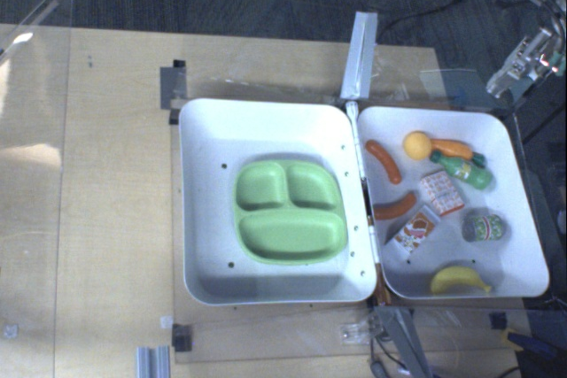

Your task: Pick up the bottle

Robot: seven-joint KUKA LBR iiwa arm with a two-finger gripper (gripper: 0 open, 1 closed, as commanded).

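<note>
Two shallow white bins are seen side by side on the counter (89,190). In the left bin (204,146) a green divided tray (290,210) is lying. The right bin (523,226) holds the clutter, and the green bottle (463,170) is found there, lying on its side near the bin's far right corner. Relative to the bottle, an orange carrot (452,148) is set just behind it, touching or nearly so, with a yellow lemon (417,144) beside that; a small checked carton (440,192) lies just in front and to the left, and a green can (483,227) in front. Two sausages, a second carton and a banana (459,281) lie farther off.

The jaws (530,59) are seen outside the bin, well beyond the bottle; whether they are parted cannot be told. Nothing is judged done yet: the approach, the grasp and the lift are all left.
</note>
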